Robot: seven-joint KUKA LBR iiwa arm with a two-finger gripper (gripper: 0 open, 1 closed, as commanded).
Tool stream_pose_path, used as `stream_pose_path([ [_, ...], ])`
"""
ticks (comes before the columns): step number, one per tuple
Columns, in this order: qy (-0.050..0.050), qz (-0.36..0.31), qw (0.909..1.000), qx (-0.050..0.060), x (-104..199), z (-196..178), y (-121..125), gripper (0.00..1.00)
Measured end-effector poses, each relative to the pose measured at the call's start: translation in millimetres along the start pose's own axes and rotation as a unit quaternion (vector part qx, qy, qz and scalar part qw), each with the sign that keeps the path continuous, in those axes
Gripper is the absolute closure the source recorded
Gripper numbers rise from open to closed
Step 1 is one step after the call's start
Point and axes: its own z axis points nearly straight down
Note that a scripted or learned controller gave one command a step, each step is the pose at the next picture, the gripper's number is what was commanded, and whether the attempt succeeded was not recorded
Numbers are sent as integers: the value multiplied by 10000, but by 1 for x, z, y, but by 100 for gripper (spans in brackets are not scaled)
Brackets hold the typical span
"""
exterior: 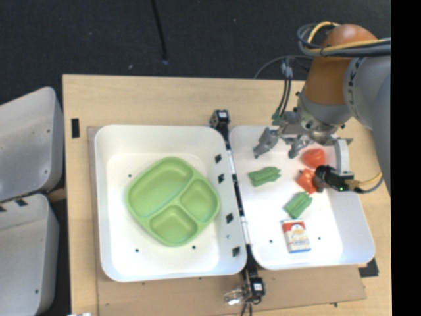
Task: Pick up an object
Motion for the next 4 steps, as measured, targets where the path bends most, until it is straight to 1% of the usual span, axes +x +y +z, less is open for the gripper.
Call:
stream_pose_path([
  [1,-5,-10,10000,-69,0,-9,3,0],
  [2,-8,-18,10000,-47,3,52,8,0],
  [3,-12,-6,10000,-60,2,95,9,0],
  [4,-13,7,10000,-86,1,82,10,100],
])
